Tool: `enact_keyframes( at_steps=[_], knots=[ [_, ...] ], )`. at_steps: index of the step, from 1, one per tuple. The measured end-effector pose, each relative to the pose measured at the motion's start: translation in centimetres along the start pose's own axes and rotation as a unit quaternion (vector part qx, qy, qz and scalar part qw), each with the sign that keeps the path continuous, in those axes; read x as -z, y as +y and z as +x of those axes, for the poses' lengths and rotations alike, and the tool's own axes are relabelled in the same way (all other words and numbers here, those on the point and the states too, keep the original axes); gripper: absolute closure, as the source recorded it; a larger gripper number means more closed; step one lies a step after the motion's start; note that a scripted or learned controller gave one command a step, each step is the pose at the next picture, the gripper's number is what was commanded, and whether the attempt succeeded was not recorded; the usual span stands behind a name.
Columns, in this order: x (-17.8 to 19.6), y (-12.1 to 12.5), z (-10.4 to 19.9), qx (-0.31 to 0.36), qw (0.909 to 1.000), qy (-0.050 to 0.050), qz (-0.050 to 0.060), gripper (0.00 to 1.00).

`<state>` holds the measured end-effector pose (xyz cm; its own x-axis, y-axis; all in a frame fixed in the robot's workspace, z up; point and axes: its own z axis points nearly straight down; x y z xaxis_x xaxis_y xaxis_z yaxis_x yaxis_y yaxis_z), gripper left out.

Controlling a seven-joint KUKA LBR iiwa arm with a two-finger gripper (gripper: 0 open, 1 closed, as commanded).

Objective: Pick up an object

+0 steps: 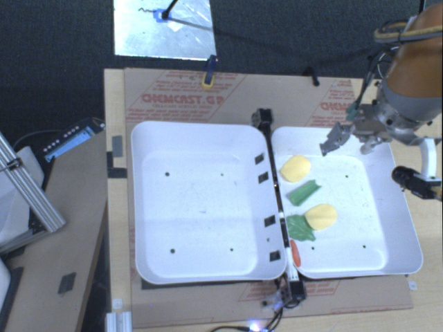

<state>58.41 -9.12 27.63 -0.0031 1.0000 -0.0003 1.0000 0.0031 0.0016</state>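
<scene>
We see the end effector [344,136] hovering over the upper part of the right bin [387,258], at the right of the frame. Whether it is released or clenched we cannot tell from this slanted view, and nothing shows in its grasp.

The nearest candidate is a yellow piece [295,168], lying below and to the left of the end effector, close to the divider between the bins. Any pick turns on that down-left offset.

Just below it lies a green strip [303,192], its long axis running from lower left to upper right.

Counting the right bin's contents, we find two yellow pieces, the second one [321,216] lower down, two green pieces, the other [300,227] touching that second yellow, and one small red piece [296,254] near the bottom edge.

The left bin [149,144] sits on the desk [221,92] beside it.
</scene>
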Motion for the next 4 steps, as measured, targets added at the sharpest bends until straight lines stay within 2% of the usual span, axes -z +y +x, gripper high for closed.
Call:
enact_keyframes(
  at_steps=[1,2,3,4],
  knots=[
    [1.1,0.1,0.0,0.001,1.0000,0.000,-0.002,1.00],
    [13.4,-1.4,-5.0,-0.003,1.0000,-0.003,-0.008,1.00],
    [16.6,3.5,-4.8,0.001,1.0000,-0.001,-0.004,1.00],
    [21.0,7.3,-2.8,0.002,1.0000,-0.001,-0.004,1.00]
  ],
)
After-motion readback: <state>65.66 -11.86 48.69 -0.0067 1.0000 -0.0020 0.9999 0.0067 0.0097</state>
